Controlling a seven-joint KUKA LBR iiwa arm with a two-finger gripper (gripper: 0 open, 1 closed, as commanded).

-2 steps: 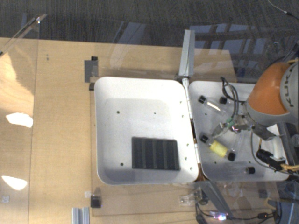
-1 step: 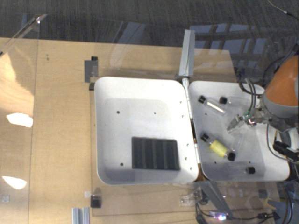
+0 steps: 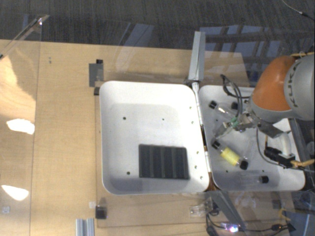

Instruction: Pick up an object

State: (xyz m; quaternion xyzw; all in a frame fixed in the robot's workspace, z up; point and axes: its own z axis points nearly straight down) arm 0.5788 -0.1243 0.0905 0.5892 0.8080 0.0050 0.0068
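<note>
The grey arm with its orange band [image 3: 275, 85] is reaching in over the right-hand shallow white bin [image 3: 290, 181], and its hand [image 3: 236, 123] is hanging low above the middle of that bin, among dark cables; at this slant and size it is not possible to tell how the hand is set or whether it has hold of anything. The likeliest thing to pick, in my judgement, is the small yellow cylinder with a black cap at one end [image 3: 231, 157], which is lying on its side on the bin floor, just below and a little left of the hand, with its long axis running diagonally from upper left to lower right. It is looking like a light, rigid plastic piece, smooth and round, so it is probably going to roll or squirt sideways if pinched off-centre; taking it across its yellow middle, with the grip closing square to its long axis, seems the safest hold. Small black pieces [image 3: 212, 104] are sitting elsewhere in the same bin, near the upper left corner and near the lower edge, and they are looking too small to judge well. The left-hand white bin [image 3: 113, 132] is carrying a dark ribbed rectangular block [image 3: 163, 162] lying flat toward its lower edge, well apart from the hand. Both bins are sitting side by side on the pale wooden bench [image 3: 59, 132].
</note>
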